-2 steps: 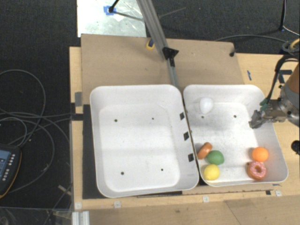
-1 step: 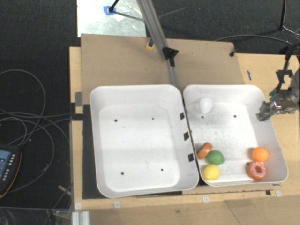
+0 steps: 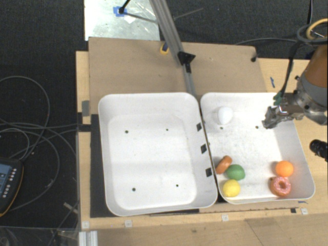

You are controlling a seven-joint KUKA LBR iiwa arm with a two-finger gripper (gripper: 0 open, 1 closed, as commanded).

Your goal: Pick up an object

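The right bin point(image 3: 256, 137) holds several small objects. A white ball point(image 3: 224, 115) lies near its back left. Along the front sit an orange carrot-like piece point(image 3: 223, 164), a green ball point(image 3: 236, 172) and a yellow lemon point(image 3: 231, 188). An orange ball point(image 3: 284, 168) and a pink frosted donut point(image 3: 281, 186) rest in the front right corner. My gripper point(image 3: 270, 120) hangs over the bin's back right area, apart from every object, with nothing seen in it.
The left bin point(image 3: 154, 152) stands beside the right one, their rims meeting in the middle. A grey pole point(image 3: 169, 24) slants over the bench's back. Cables trail on the floor at left point(image 3: 25, 137).
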